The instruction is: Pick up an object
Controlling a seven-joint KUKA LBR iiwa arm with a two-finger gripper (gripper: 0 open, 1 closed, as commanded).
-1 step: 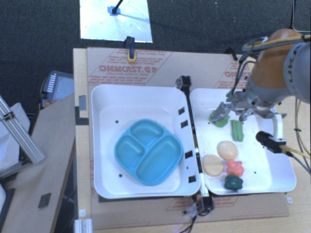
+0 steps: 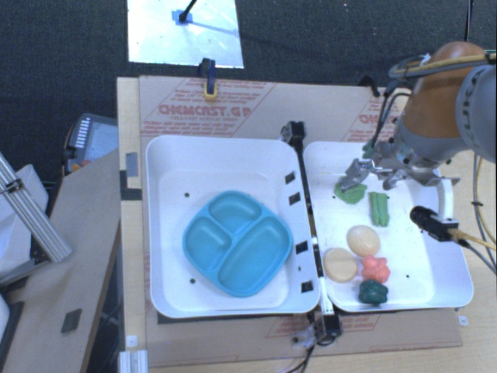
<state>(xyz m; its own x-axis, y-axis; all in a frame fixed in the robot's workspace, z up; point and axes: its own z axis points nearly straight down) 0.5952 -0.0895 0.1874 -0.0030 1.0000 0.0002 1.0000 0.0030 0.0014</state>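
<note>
Green leaf-shaped toy [image 2: 351, 193] lies in the right bin [image 2: 450, 282], just beside the green bar [image 2: 378, 208], toward the divider. Our tool [image 2: 366, 171] hovers right over its upper edge, touching or nearly so; we cannot tell how far it is open, nor whether it grips anything.

Robotics lab — arm [image 2: 450, 92] over bench [image 2: 233, 107] (taped cardboard), cabling, two bins [image 2: 225, 150].
</note>
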